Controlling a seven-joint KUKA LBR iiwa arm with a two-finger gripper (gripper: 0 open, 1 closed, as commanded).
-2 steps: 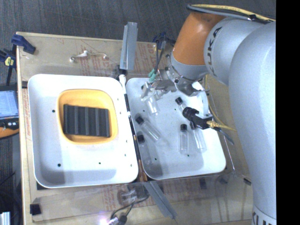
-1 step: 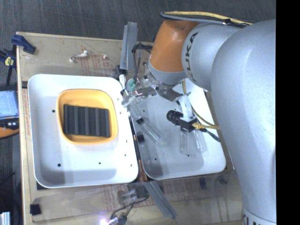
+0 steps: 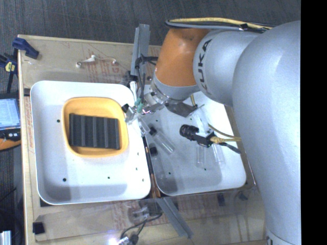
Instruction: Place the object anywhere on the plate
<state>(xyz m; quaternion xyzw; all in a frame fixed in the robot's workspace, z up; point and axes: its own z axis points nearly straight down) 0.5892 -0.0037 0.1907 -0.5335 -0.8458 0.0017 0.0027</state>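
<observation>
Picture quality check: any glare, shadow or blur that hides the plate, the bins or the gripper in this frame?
Camera view: the yellow plate and the dark ribbed object on it read sharp and evenly lit; the white wall of the left bin is nearly washed out; the arm shades the floor of the right bin; the gripper, by the bins' shared edge, is small and murky.

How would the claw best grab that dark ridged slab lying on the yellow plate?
Probably from straight above, pinching its two long edges near the middle. The dark ridged slab lies flat on the yellow plate, so its sides sit low, and the span between those edges looks the narrower one.
</observation>
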